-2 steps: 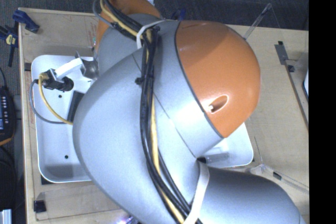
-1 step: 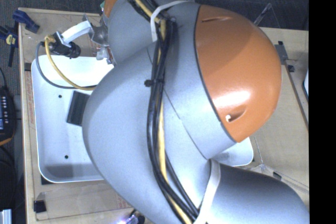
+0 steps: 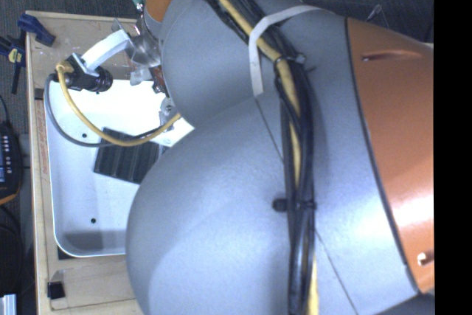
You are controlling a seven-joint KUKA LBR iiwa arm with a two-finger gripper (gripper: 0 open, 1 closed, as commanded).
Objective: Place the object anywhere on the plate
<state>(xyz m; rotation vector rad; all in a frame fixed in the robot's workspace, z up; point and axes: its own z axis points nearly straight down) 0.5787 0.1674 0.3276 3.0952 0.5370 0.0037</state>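
Camera view, from above at a slant. Counted: one arm (image 3: 243, 181), one gripper (image 3: 150, 63), one white bin (image 3: 51, 181), one dark ribbed block (image 3: 122, 158), one dark speck (image 3: 94, 220) on the bin floor, one blue clamp (image 3: 34, 27) at the bin's upper left corner, and one small black block (image 3: 55, 290) on the wooden bench (image 3: 88, 278) below the bin.

The grey arm, with an orange shell along its right side and an orange band at the top, covers most of the frame. It hides the right part of the bin and cuts off the right edge of the ribbed block. A bundle of black and yellow cables (image 3: 295, 158), strapped by a pale tie, runs down the arm. The gripper appears as a cluster of silvery and red parts at the arm's tip, over the upper part of the bin. It is small and partly hidden by the wrist, so whether it is parted or closed cannot be told, and nothing can be seen held in it.

The dark ribbed block lies flat on the bin floor, near the middle of the exposed part. It sits below the gripper in the frame, toward the lower edge, clearly apart from it and not touching it. The floor between the two is overexposed to plain white, and detail there cannot be made out.
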